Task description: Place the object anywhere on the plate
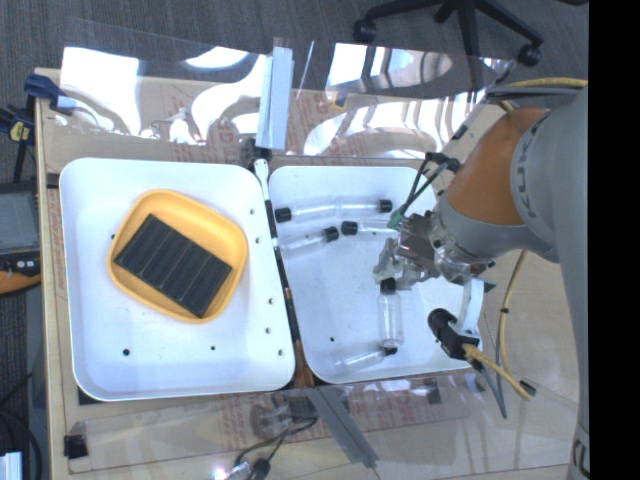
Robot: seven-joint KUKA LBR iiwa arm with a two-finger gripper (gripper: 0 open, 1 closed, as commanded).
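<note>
Yellow plate (232, 236) in left bin (80, 268), a dark ribbed slab (172, 264) on it. Clear black-capped vials (388, 320) scattered in right bin (330, 308). Gripper (392, 273) low over one vial; grasp step, probably. Jaw state: cannot tell. Next: secure a vial, lift, carry to the plate.

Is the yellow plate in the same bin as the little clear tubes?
No, the yellow plate lies in the left bin, while the clear tubes lie in the right bin.
</note>
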